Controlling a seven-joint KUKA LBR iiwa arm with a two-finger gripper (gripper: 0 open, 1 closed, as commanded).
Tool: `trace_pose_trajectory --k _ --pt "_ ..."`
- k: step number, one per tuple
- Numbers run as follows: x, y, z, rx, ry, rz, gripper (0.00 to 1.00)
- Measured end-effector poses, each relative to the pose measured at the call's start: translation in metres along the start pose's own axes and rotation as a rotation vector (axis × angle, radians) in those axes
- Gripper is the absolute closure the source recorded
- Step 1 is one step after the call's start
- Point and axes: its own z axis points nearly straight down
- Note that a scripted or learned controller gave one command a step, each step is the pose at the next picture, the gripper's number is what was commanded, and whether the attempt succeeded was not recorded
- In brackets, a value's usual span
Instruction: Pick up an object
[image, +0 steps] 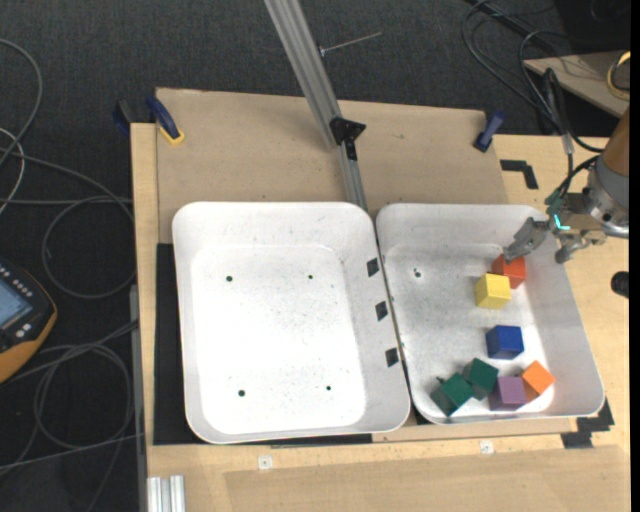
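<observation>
With its two fingers spread apart and holding nothing, the pincer (546, 240) hangs just above the red block (515, 268), which touches the yellow block (492, 290) in the right bin (420, 240), so closing could catch both or nudge the red away.

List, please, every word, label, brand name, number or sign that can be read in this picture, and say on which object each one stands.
None can be read.
The device with a screen at the left edge shows a lit display, too small and blurred to read.
The colored blocks, such as the yellow block and blue block, show plain faces with no marks.
The white bins bear only dark specks and dots, no writing.
</observation>
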Motion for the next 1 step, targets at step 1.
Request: trace_pose_trajectory --k 1 --pt "0.0002 0.0011 -0.0034 -0.005 -0.002 -0.002 0.00"
